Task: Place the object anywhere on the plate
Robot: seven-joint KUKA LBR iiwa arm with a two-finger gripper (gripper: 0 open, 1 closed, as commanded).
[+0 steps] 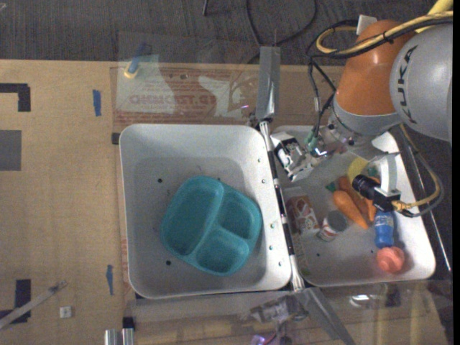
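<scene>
Teal plate [210, 225] in left bin [144, 149], hand [296, 157] over right bin [352, 256] near shared edge, grip impossible to tell.

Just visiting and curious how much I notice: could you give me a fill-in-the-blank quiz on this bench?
The teal plate has ___ compartments.
The orange carrot and the blue bottle lie in the ___ bin.
The end effector hangs over the bin without the ___.
Missing: three; same; plate.

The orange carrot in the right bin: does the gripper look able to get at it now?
Probably yes. The carrot lies uncovered in the right bin, close to the gripper; only the blue bottle beside it may crowd a grasp.
</scene>
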